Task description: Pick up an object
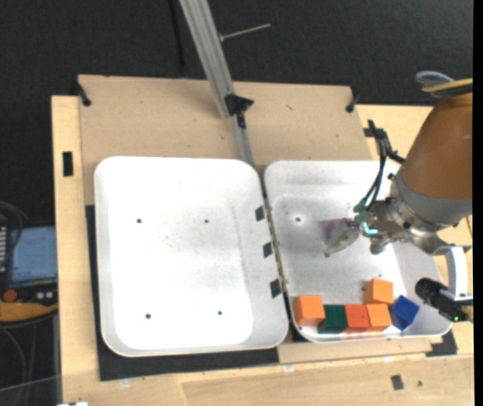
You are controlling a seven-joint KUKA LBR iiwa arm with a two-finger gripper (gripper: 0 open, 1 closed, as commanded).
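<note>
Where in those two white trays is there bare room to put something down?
The left bin has a bare floor from wall to wall. In the right bin, the back part near the divider is free. Its front edge is crowded with orange blocks, a green block and a blue block; the end effector hangs mid-bin.

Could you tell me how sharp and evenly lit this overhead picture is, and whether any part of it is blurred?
Camera view: the gripper over the right bin is smeared, a greyish-purple blur, so its fingers cannot be read; the blocks along that bin's near edge are fairly crisp; the left bin is brightly lit, nearly washed out, with soft shadow along its rim; the floor around the bench is dark.
</note>
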